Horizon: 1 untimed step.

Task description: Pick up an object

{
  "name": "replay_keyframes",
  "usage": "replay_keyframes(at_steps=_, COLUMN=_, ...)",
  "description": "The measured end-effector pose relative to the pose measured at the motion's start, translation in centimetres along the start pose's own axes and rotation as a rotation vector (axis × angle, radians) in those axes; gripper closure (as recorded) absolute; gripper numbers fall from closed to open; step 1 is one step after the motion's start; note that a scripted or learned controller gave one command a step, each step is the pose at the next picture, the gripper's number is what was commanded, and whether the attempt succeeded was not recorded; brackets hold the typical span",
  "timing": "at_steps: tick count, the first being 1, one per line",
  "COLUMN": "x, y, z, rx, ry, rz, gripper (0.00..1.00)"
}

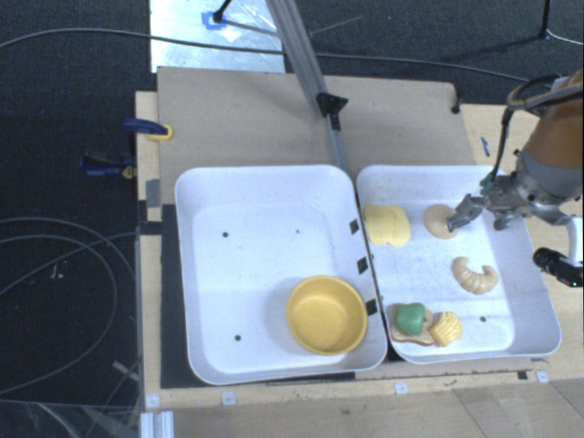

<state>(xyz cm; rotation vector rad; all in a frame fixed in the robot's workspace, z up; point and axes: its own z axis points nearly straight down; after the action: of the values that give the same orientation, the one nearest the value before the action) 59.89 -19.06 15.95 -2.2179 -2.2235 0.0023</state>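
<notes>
The right bin (538, 313) holds a pale yellow flat piece (387, 224) at its left wall, a beige rounded piece (439, 223), a tan croissant (475, 275) and a green-and-yellow toy food cluster (423, 324) near the front. My gripper (482, 214) hangs low over the back right of this bin, just right of the beige piece. Its fingers are spread open, with the left fingertip (462, 213) at the beige piece's right edge. Nothing sits between the fingers.
A yellow bowl (327, 314) rests at the front right of the left bin (210, 245). A slanted metal pole (306, 53) crosses the back of the bench. The grey arm with its orange band (554, 144) comes in over the right bin's right rim.
</notes>
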Motion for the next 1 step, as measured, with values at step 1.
replay_keyframes(at_steps=1, x=-0.24, y=0.13, z=6.23, rx=0.001, ry=0.000, rz=0.001, gripper=0.00)
